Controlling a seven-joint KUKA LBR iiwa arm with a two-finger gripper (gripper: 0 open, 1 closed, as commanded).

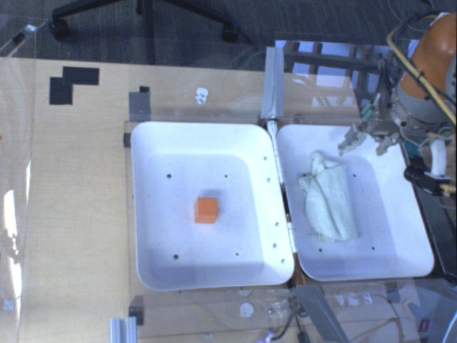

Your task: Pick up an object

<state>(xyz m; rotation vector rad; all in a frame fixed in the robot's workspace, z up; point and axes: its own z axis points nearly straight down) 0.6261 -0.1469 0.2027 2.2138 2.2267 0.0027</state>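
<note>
Gripper: your gripper [365, 138] hangs over the right bin's [400, 263] far edge, fingers spread, nothing between them.
Cloth: a white cloth [327, 199] lies crumpled just below and left of the gripper, apart from it.
Cube: an orange cube [206, 210] sits well to the gripper's left, in the left bin [157, 263].
Progress: nothing is picked yet; you have the descent, grasp and lift left.

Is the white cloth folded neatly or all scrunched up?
Scrunched up. The crumpled white cloth lies in a wrinkly, uneven heap with bumps and creases, not flat layers, inside the right shallow white bin.
</note>
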